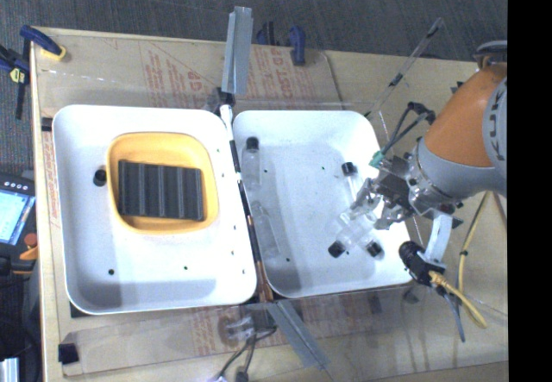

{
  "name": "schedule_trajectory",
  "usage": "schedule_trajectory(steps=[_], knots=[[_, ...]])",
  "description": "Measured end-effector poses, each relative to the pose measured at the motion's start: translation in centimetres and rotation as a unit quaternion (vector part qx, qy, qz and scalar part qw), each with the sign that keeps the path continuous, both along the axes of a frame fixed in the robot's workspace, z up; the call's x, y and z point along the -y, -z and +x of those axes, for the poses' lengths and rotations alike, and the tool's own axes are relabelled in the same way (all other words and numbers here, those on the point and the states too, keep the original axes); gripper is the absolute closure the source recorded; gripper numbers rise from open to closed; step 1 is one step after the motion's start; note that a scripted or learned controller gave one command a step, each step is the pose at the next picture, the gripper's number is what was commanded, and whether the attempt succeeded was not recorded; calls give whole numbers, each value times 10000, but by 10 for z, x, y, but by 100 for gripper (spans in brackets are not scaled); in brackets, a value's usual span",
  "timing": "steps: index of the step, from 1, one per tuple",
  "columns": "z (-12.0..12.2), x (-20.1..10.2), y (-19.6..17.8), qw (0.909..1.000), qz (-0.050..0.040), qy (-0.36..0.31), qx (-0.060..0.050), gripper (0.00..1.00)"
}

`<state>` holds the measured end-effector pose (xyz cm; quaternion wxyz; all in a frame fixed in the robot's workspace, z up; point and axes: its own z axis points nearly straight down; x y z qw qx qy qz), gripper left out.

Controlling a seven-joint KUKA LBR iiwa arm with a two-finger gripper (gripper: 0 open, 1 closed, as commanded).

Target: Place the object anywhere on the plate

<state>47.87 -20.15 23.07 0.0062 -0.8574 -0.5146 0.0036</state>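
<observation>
Tool (369,209) (fingers indistinct) over right bin (293,277)

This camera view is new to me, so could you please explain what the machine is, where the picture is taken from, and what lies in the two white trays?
One fixed camera above a bench takes the picture, looking down at a slant. The grey and orange shape at the right is a robot arm; its two-finger gripper reaches into the right bin. Near the gripper lie clear plastic pieces with black ends; whether it holds any of them I cannot tell. A clear bottle with a black cap lies by that bin's left wall. The left bin holds a yellow plate with a dark ribbed rectangle on it. The arm is meant to put an object onto that plate.
</observation>
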Motion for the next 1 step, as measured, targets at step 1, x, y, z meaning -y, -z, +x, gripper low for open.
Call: schedule_trajectory(steps=[1], knots=[[-2, -44, 27, 9938, -15, -1107, 49, 100]])
